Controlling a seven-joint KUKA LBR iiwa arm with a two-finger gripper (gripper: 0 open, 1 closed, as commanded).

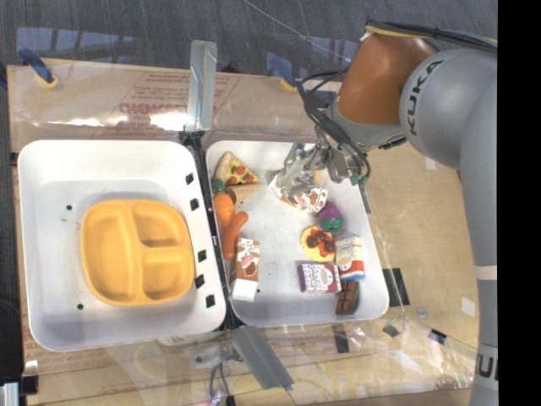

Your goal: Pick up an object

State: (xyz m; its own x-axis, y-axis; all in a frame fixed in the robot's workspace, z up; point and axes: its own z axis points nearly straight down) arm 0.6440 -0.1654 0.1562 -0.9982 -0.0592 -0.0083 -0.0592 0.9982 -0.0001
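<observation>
Jaws are pointed down into the right bin (372,252), but how far apart they stand cannot be told, nor whether anything is held. Just below the gripper (297,172) a red-and-white packet (306,197) is seen on the bin floor. A pizza slice (232,173) and carrot (225,212) are set along the left wall, a purple piece (330,218) and small cartons (318,277) lower down. A yellow tray (135,250) is placed in the left bin (51,176).
</observation>
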